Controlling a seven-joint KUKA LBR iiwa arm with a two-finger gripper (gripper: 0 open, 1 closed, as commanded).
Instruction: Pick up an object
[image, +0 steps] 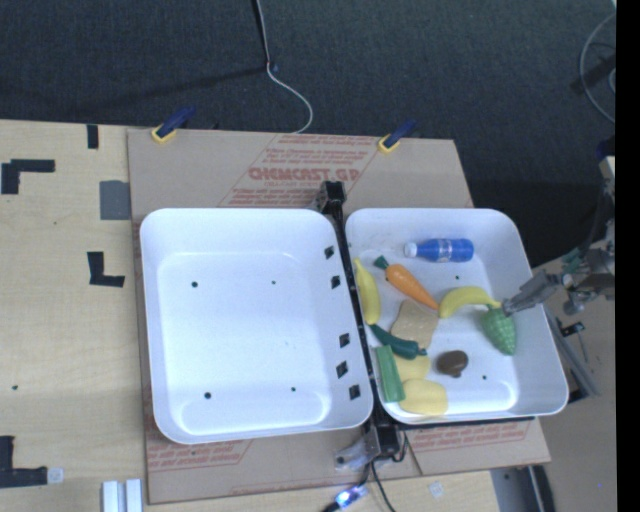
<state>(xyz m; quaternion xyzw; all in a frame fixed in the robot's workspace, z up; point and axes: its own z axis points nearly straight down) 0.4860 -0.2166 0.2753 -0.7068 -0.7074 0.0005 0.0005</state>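
I read this as the reach-in step: my hand (512, 303) has its tip low over the right bin (505, 232), at that bin's right side, right at the top of the green leafy toy (500, 331), and nothing is lifted. At this size I cannot tell how the hand is set, or whether it touches the green toy or only hangs just above it. If the green toy is the target, I judge the next move calls for a short drop straight onto it and a firm close, keeping clear of the yellow banana (466, 298) that lies just beside it. The other contents, taken from that banana: an orange carrot (410, 284) just beside it toward the divider, a blue bottle (440, 249) lying on its side toward the bin's far wall, a tan block (412, 324) near it on the near side, and a small brown piece (453, 363) further toward the near wall. Against the divider are a second yellow banana-like piece (368, 292), a dark green pod (396, 342), a lighter green stick (388, 373) and a pale yellow lump (422, 397). The left bin (240, 320) shows only its white floor. Both bins sit on a cardboard sheet (290, 170) on the bench (60, 330).
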